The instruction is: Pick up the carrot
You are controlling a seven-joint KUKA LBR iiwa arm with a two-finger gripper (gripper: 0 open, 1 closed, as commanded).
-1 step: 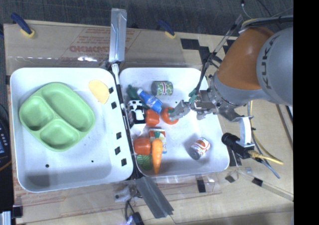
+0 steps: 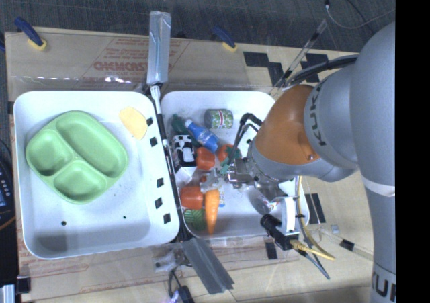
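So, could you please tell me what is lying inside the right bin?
The right bin holds a carrot, a small can, a blue bottle and red pieces. The arm covers its right half.

Two white bins (image 2: 40,241) sit side by side. One green divided plate (image 2: 76,154), one yellow piece (image 2: 133,121), one carrot (image 2: 211,211), one can (image 2: 219,118), one blue bottle (image 2: 201,135).

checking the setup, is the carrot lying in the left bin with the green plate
No, the carrot lies in the right bin, among other items.
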